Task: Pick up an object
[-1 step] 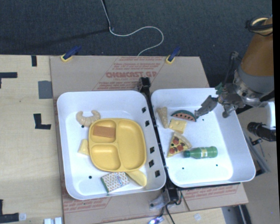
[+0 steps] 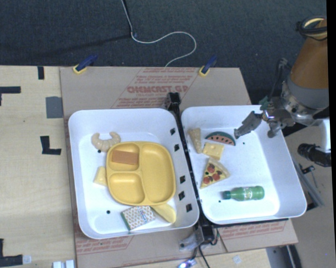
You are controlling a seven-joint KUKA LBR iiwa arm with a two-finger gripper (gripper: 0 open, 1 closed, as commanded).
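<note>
Gripper seemingly spread, holding nothing, above right bin with one green bottle, one pizza slice.

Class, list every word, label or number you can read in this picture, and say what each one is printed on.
Red print on the cardboard sheet under the bins: upside down and blurred, not readable.
Label on the green bottle: too small to read.
Printed pattern on the small packet in the left bin: no readable text.
No other text is legible.

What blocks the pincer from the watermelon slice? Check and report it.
Nothing visible. The pincer hangs just right of the watermelon slice in the right bin, with bare bin floor between them; the cheese wedge lies below the slice.
</note>
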